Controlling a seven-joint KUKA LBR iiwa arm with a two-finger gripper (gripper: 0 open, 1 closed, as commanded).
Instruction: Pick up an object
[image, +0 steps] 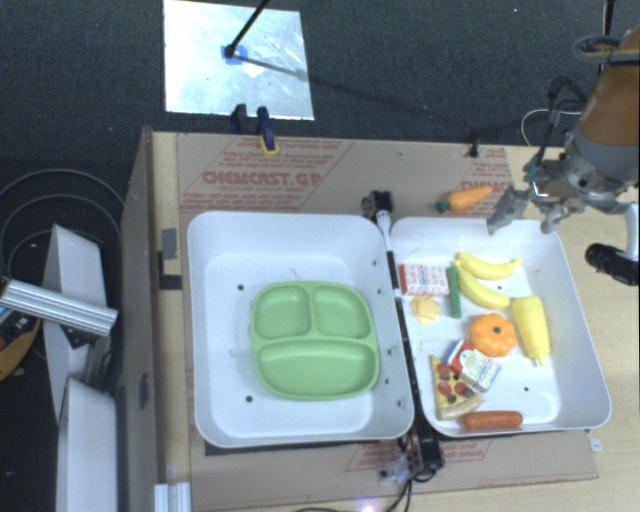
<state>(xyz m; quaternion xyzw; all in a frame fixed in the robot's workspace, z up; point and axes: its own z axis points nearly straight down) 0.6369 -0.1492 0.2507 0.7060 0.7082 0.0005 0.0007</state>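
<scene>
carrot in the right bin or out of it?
Out. The carrot lies on the brown board beyond the far rim of the right bin, to the left of the open gripper.

Legible marking: red block lettering reading "CHEMCAST GP" on the brown protective sheet (290, 165) covering the bench, along its far edge behind the left bin (215, 300). The same red lettering recurs faintly elsewhere on this sheet but cannot be read. A small red-and-white packet (424, 276) near the right bin's far left corner bears print too small to make out. Nothing else can be read.
</scene>
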